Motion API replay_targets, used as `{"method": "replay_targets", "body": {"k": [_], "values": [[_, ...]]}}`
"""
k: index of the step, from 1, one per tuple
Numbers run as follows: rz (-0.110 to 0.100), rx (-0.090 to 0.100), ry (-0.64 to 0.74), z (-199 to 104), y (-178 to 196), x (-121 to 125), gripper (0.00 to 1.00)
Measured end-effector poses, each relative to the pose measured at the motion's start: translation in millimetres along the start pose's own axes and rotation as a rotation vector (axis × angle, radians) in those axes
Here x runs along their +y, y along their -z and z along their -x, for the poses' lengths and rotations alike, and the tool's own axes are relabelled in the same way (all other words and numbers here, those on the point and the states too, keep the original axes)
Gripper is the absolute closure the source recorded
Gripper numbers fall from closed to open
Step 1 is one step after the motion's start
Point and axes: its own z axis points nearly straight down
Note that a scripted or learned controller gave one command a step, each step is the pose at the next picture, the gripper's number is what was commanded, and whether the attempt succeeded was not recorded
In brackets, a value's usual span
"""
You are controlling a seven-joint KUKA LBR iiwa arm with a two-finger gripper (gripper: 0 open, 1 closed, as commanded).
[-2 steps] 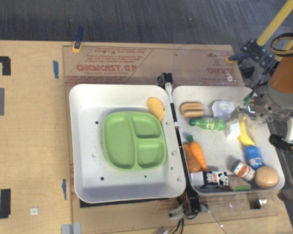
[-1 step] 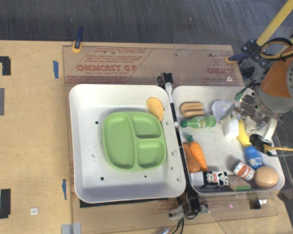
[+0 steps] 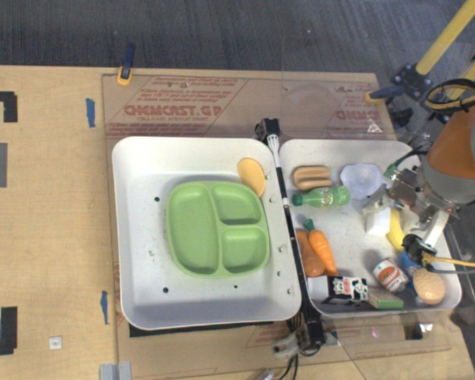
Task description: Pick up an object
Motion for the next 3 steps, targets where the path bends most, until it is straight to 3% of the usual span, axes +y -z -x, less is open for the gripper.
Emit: {"method": "replay_targets", "body": {"k": [1, 2, 3], "values": [[0.006, -0.009, -0.123, 11, 0, -28, 0.00], [0.006, -0.006, -0.117, 7, 11, -27, 1.00], [0.005, -0.007, -0.117, 8, 10, -27, 0.00]]}}
